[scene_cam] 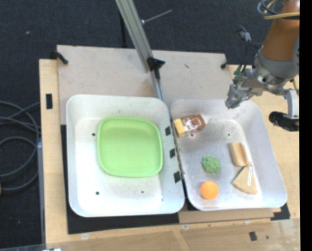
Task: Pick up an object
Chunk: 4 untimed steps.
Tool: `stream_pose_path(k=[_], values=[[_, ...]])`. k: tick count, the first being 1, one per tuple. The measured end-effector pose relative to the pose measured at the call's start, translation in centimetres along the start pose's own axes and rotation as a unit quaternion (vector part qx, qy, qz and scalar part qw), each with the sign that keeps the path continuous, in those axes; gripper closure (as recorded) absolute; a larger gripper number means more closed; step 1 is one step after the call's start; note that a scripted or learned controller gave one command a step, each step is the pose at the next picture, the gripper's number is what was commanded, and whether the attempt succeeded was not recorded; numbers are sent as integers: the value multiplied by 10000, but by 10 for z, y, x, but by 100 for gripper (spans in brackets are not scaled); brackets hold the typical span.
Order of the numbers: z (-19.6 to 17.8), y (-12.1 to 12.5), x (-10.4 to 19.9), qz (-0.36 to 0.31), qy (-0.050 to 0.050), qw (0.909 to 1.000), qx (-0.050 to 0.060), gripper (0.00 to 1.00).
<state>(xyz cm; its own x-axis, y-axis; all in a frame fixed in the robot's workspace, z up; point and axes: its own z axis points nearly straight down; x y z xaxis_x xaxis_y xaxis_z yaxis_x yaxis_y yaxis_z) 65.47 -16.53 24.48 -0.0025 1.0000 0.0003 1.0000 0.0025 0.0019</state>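
Observation:
The right bin (266, 135) holds several small objects. A brown and yellow packet (189, 124) lies near its upper left corner. A green broccoli floret (211, 164) sits in the middle, with an orange ball (209, 190) below it. A tan bread roll (238, 153) and a wedge of sandwich (246, 180) lie at the right side. My gripper (233, 101) hangs over the bin's far right edge, pointing down, above and to the right of the packet. Nothing shows between its fingers.
The left bin (77, 140) carries a square green plate (130, 146). A slanted metal rail (137, 30) runs from the top down to the gap between the bins. Black cables (12, 140) lie on the floor at left.

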Motion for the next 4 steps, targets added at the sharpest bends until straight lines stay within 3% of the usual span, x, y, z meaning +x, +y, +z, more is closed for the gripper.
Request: stream_pose_path(k=[3,4], values=[[-22,-18,157,-7,4,10000,3,100],[-11,-29,199,-1,1,10000,8,100]])
